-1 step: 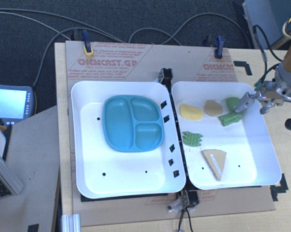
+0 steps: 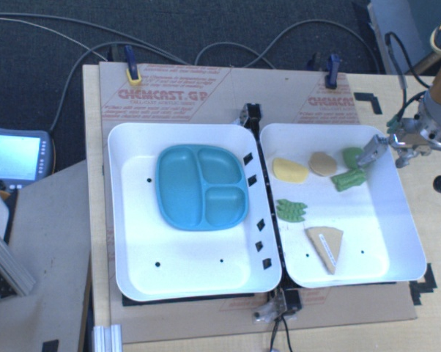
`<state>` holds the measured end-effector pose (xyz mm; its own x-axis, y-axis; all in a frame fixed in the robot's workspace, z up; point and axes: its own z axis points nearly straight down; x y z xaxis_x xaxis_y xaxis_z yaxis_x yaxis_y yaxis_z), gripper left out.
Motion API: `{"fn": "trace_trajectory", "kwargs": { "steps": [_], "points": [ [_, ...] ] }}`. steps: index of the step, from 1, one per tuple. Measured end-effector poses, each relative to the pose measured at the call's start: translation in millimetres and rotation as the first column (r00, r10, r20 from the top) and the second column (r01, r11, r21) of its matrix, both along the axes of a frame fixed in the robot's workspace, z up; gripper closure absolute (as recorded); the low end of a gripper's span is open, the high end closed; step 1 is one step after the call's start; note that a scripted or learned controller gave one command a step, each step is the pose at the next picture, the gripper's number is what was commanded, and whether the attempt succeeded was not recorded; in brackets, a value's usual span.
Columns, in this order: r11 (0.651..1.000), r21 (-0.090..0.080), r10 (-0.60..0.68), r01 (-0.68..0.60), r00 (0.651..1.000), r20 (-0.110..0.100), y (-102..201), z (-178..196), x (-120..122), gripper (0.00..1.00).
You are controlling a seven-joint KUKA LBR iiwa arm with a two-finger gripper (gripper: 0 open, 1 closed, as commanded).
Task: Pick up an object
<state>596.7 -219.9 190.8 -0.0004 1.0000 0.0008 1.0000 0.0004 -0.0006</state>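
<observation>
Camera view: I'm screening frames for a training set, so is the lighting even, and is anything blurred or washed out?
Camera view: lighting soft and even, shadows faint under the blue tray and along the bin walls; white bins bright but not blown out; food items sharp enough to tell apart; the gripper at the right bin's far edge looks slightly smeared, its detail hard to read.

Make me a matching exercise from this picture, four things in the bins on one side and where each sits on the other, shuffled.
Things:
1. blue divided plate
2. yellow piece
3. tan wedge
4. hand

Places:
A. near end of the right bin
B. far right corner of the right bin, over the green pieces
C. left bin
D. far end of the right bin, near the divider

Pairs: 1-C, 2-D, 3-A, 4-B
</observation>
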Motion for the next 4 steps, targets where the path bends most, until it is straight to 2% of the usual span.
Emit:
{"fn": "trace_trajectory", "kwargs": {
  "steps": [2, 3, 4],
  "points": [
    [1.0, 0.001, 0.0, 0.0, 1.0, -0.004, 9, -99, -5, 0.0],
    [1.0, 0.0, 0.001, -0.001, 1.0, 0.002, 8, -84, -4, 1.0],
    [1.0, -0.003, 0.002, -0.002, 1.0, 0.008, 11, -23, 6, 1.0]
  ]
}}
